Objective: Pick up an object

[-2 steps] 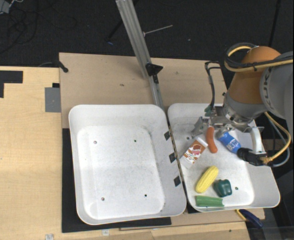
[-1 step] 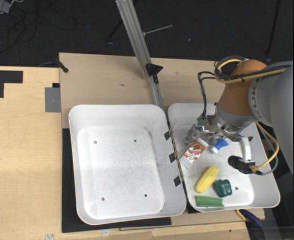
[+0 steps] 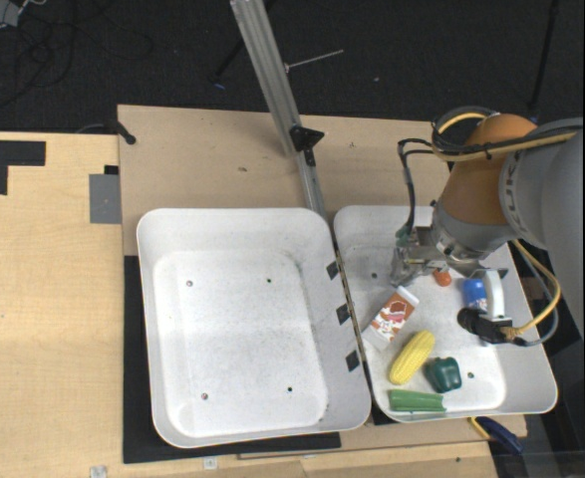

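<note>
**Claw low in the right bin, nothing lifted yet**

The tabletop (image 3: 53, 297) carried two white bins side by side. The left bin (image 3: 237, 327) was the larger; the right bin (image 3: 531, 386) held every loose item. The grey arm (image 3: 546, 182) reached in from the right, its orange band above the wrist, with the claw (image 3: 412, 262) down near the bin floor at the far end of the clutter. Whether the claw was wide or narrow could not be told from this slant.

No object sat visibly between its fingers, so the pick looked not yet made; grasp and lift remained.

Nearest the claw, just below it, lay a small red-and-white carton (image 3: 394, 317), flat and tilted. Further on were a yellow corn cob (image 3: 412, 357), a blue bottle (image 3: 474, 293), a green pepper (image 3: 443, 374), a green stick (image 3: 417, 400) and a small orange piece (image 3: 442, 279).
</note>
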`<act>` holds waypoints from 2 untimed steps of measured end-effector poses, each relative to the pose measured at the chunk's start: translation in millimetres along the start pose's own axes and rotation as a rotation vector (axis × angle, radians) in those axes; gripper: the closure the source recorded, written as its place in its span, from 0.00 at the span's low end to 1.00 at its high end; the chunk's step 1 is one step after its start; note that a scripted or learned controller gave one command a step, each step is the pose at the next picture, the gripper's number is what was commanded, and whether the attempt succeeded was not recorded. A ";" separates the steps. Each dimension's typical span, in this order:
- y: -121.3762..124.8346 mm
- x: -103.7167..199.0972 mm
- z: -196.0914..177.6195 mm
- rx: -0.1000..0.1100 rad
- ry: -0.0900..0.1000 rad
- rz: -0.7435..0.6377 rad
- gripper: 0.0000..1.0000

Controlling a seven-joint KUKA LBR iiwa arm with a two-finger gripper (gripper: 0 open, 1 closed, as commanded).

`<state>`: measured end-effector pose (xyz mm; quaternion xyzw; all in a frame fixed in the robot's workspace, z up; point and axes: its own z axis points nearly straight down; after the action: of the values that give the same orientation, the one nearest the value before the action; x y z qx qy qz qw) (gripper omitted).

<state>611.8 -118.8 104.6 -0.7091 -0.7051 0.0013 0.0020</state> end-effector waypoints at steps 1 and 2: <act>1.3 0.9 -42.4 -0.006 -0.001 -0.004 1.00; 7.6 3.5 -104.1 -0.009 -0.002 -0.007 1.00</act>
<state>619.9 -115.4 208.7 -0.7067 -0.7075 -0.0014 -0.0019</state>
